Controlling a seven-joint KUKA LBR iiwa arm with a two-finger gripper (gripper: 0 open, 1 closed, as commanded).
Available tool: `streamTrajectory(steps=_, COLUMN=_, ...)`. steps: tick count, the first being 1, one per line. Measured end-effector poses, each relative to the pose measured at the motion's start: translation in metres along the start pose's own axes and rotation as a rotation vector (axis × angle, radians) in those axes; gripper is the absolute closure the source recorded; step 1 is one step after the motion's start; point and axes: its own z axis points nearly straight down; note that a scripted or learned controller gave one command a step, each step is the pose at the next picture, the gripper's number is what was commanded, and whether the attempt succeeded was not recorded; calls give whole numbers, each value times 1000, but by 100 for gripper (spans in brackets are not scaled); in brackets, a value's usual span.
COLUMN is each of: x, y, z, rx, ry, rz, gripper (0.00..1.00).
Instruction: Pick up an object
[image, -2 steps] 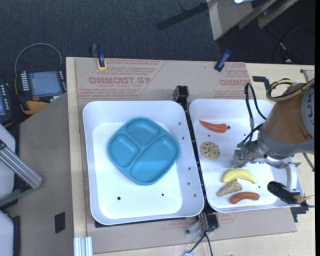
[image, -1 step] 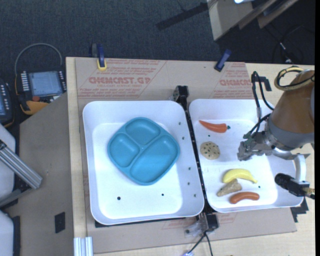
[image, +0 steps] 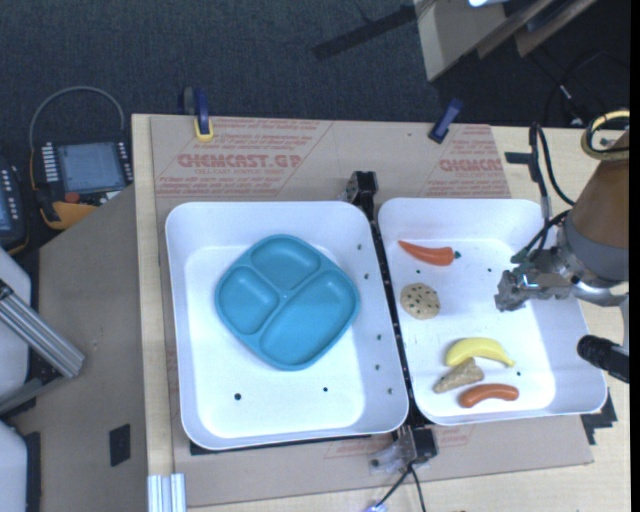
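The right bin holds a red-orange chili pepper near its back, a round cookie below it, and a yellow banana, a tan wedge and a red-orange sausage near its front. My gripper hangs over the right side of this bin, right of the cookie and apart from every item. Nothing shows between its fingers.
The left bin carries a blue divided plate in its middle. A black clamp sits at the back where the bins meet. Cables run down to the arm at the right.
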Motion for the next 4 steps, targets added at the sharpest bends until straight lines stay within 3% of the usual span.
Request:
streamTrajectory(steps=1, x=-1, y=2, z=-48, rx=-2, ry=0, rz=-2, gripper=100)
streamTrajectory(steps=3, x=117, y=22, z=-54, rx=3, ry=4, rz=-8, gripper=100)
streamTrajectory(steps=4, x=176, y=30, z=-39, rx=7, ry=5, rz=-7, gripper=100)
